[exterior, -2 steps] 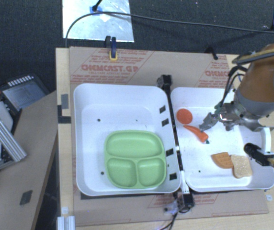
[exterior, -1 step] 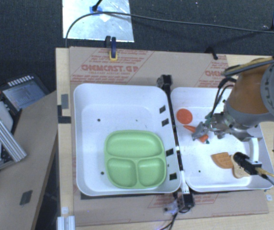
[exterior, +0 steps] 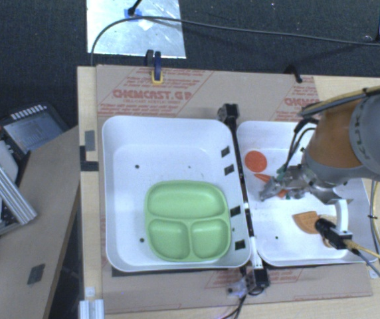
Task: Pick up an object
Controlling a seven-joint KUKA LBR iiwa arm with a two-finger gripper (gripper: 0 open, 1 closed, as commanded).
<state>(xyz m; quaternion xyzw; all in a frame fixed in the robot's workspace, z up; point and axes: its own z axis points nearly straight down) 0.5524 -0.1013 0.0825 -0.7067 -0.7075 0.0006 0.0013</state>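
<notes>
camera view: tan piece (exterior: 304, 221) lies lengthwise left-right.

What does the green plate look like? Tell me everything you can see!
The green plate is pale green and looks like smooth plastic. It is a rounded rectangle with a raised rim and three sections: one long section on the far side and two smaller ones side by side on the near side. It lies flat, right way up, on the floor of the white bin, close to the bin's near wall.
</notes>
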